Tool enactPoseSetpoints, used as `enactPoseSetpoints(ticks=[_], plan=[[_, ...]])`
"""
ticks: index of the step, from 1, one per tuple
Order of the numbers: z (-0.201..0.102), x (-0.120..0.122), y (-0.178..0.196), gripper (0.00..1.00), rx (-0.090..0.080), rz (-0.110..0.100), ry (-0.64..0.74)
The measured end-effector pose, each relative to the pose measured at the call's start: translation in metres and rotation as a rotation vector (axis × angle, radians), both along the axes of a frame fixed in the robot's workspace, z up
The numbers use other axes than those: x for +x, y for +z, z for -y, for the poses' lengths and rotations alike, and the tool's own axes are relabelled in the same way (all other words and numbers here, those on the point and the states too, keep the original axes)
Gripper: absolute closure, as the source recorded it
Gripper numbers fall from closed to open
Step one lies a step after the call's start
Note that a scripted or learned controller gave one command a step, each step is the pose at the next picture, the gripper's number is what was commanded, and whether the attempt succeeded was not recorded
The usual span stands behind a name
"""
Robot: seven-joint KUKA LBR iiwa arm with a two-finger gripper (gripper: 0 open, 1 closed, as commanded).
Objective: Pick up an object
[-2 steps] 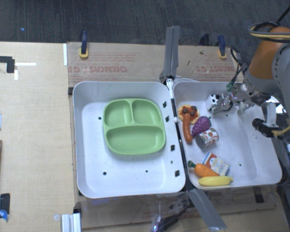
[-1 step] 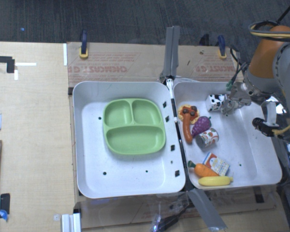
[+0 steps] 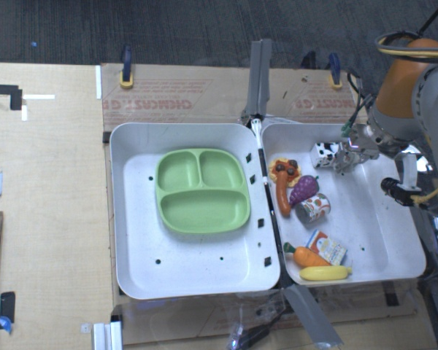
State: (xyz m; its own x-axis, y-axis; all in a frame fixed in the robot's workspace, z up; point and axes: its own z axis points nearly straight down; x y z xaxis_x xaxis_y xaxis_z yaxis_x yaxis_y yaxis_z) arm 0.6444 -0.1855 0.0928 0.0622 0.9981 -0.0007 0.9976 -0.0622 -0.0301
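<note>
The pale wooden bench (image 3: 51, 195) carries two shallow white bins side by side. The left white plastic bin (image 3: 131, 268) holds a light green three-part plastic tray (image 3: 202, 191), lying flat near its middle. The grey arm with the orange band (image 3: 405, 86) reaches over the right white bin (image 3: 394, 246) from the right; its gripper (image 3: 344, 159) hangs low near the back of that bin, just beside a small black-and-white cow toy (image 3: 323, 152). How the claw stands I cannot tell. Down the right bin's left side lie an orange hot-dog toy (image 3: 282, 195), purple plastic grapes (image 3: 304, 189), a small tin can (image 3: 313, 208), a little printed carton (image 3: 328, 249), a carrot toy (image 3: 306, 257) and a yellow banana toy (image 3: 325, 273).
</note>
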Motion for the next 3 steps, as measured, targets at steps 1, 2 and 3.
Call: enactPoseSetpoints(ticks=[1,2,3], plan=[[-0.063,-0.027,-0.004,0.0,-0.003,0.025,-0.051],[-0.034,-0.005,0.017,0.0,-0.002,0.024,0.049],[0.013,-0.018,-0.004,0.0,0.0,0.026,0.104]])
